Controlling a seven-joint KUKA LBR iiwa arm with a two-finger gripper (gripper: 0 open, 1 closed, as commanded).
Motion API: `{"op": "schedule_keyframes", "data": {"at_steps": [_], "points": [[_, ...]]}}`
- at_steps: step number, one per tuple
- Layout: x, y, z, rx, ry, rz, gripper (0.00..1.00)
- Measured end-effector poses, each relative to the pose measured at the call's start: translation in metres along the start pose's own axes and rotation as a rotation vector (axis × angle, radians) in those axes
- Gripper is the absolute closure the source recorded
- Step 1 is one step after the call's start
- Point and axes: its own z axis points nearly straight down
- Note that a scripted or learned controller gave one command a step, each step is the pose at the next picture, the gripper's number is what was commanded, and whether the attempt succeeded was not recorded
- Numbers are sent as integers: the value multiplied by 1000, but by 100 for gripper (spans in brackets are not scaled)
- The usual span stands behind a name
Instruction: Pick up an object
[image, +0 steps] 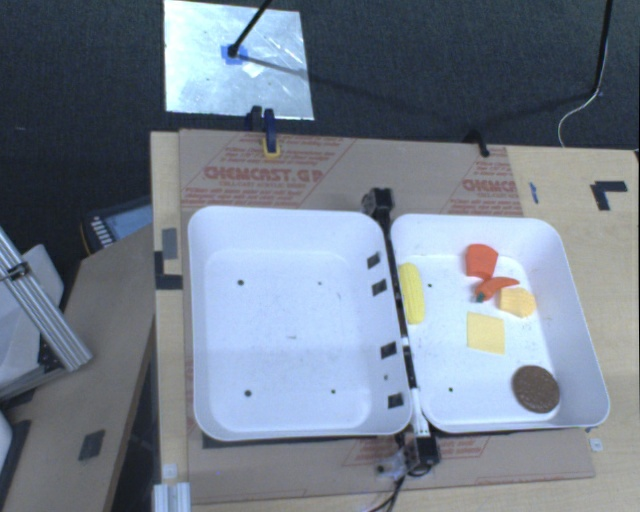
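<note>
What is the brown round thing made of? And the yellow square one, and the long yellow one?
The brown round disc looks matte and dull, perhaps a plastic toy cookie; no shine shows. The flat pale yellow square looks smooth and thin, probably plastic or foam, like a toy cheese slice. The long yellow corn-shaped piece seems to be plastic, though its surface is too small to make out.

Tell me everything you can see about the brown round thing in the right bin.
The brown disc is flat and round, dark brown with a dull, slightly speckled face, like a cookie or a cork coaster. It lies flat on the floor of the right bin, in the near right corner, close to the rim. Nothing touches it; the yellow square lies apart, up and to its left.
</note>
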Motion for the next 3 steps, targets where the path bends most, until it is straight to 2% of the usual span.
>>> {"op": "schedule_keyframes", "data": {"at_steps": [3], "points": [[0, 0, 0, 0, 0, 0, 100]]}}
